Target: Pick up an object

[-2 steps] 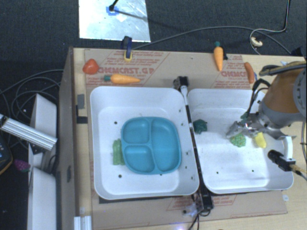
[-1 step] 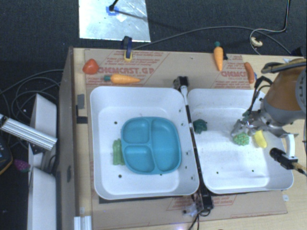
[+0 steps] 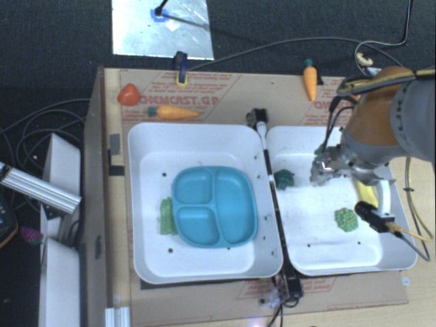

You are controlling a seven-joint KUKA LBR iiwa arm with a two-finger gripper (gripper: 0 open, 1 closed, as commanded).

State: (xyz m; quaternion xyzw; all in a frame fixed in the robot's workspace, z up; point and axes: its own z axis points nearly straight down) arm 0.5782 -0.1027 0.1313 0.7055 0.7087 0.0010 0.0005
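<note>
Hovering jaws [image 3: 321, 172] over right bin [image 3: 300, 251] — near dark green piece [image 3: 283, 178].

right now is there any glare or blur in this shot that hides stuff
Camera view: glare whitens the foil sheet above the bench; bin floors are bright but readable; the gripper is small and soft-edged, its state unreadable; the blue divided plate and green bumpy toy look sharp.

My arm [image 3: 415, 118] is a thick grey tube with a wide orange band [image 3: 371, 118] above the wrist. Thin black cables run along the band toward eleven o'clock. My wrist [image 3: 330, 163] is metal, silver and dark, smaller than the tube.
</note>
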